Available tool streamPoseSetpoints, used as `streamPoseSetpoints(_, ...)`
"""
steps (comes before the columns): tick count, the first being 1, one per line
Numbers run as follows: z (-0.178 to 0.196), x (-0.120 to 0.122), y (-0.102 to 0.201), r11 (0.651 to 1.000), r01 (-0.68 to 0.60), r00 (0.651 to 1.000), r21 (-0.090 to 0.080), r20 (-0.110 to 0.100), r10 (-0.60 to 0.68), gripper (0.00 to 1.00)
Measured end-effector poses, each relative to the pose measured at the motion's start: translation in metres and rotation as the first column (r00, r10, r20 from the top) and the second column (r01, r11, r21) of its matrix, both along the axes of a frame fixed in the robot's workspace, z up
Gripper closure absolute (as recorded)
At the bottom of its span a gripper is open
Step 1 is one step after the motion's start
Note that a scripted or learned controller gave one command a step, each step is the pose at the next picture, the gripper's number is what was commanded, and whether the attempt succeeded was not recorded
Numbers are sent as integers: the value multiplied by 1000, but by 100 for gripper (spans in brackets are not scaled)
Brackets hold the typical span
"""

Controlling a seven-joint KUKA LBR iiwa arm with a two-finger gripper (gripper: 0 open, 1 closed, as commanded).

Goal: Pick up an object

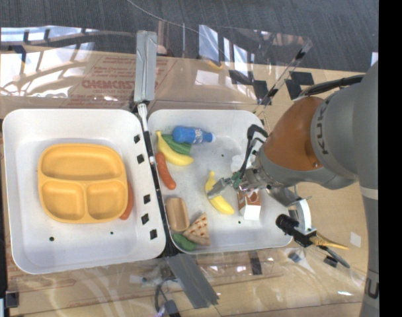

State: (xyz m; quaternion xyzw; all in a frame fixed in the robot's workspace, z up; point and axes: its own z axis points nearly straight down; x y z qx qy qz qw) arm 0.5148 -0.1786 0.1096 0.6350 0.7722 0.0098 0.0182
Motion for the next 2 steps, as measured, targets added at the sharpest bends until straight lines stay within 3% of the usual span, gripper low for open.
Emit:
streamPoseSetpoints(1,-18,32,43,988,155,987,9,-42,-154,0)
streamPoseSetpoints(2,-8,32,43,988,151,988,10,-44,-151,100)
